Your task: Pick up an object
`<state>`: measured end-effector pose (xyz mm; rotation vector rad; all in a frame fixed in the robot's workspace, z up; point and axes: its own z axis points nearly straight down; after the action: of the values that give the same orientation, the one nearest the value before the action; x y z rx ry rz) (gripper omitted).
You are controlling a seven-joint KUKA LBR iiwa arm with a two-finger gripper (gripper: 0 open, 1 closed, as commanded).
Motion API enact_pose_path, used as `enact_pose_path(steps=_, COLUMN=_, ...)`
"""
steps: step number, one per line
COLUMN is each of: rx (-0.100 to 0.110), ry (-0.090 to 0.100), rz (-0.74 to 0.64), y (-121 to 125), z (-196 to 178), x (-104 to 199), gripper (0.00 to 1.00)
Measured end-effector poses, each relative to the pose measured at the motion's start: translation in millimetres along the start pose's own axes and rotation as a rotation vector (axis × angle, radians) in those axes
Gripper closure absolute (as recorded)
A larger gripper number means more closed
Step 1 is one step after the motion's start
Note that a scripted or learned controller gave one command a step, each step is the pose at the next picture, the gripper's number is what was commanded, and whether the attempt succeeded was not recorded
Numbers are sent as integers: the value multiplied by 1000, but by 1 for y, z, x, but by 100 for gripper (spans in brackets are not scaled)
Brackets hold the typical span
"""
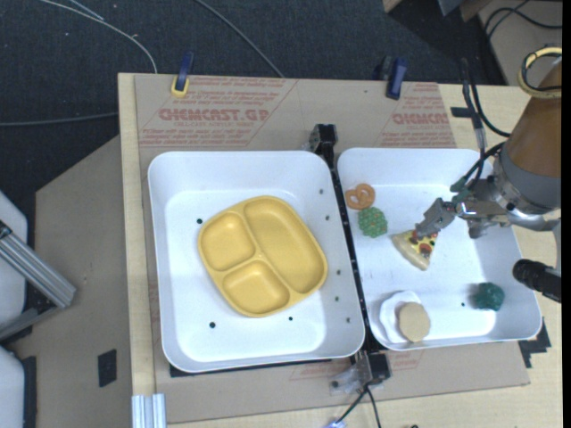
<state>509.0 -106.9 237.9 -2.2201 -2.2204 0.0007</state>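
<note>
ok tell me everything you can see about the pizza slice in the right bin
The pizza slice looks like a small toy wedge, pale yellow with a tan crust edge and red and dark specks on top. It lies flat on the floor of the right bin, near the middle, right of the green broccoli-like piece and apart from it. The pincer sits at the slice's upper right end, seemingly touching or just over it; whether it grips the slice cannot be told.

Place: robotics lab
Surface: clamped brown printed board (268,105) bearing two shallow white bins (169,239), left of the end effector (434,221)
Floor: loose black cables (223,25), dark carpet
</note>
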Motion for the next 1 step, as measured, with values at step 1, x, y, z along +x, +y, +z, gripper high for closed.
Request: enact_pose_path(steps=1, rx=-1, ry=0, rz=0, y=0, z=0, x=0, gripper=0)
